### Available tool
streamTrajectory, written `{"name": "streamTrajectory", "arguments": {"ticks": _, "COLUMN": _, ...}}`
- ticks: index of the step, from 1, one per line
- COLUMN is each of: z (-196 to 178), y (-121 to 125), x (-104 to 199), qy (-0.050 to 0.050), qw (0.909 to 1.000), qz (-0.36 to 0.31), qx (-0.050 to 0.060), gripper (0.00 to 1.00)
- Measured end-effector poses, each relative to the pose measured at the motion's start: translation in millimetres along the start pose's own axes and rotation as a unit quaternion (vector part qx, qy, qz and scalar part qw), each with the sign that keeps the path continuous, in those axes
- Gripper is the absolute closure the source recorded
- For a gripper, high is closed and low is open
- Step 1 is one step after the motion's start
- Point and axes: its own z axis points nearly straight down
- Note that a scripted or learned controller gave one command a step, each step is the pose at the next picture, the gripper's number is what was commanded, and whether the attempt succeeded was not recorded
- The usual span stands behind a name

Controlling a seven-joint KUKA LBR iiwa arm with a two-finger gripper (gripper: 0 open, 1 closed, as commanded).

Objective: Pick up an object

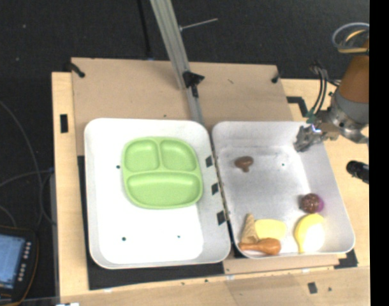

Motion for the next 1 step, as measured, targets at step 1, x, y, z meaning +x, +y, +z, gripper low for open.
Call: {"name": "streamTrajectory", "arguments": {"ticks": 1, "z": -55.2, "y": 1.9, "x": -2.1, "qy": 0.0, "qw": 1.0, "qz": 0.0, "qx": 0.0, "gripper": 1.0}}
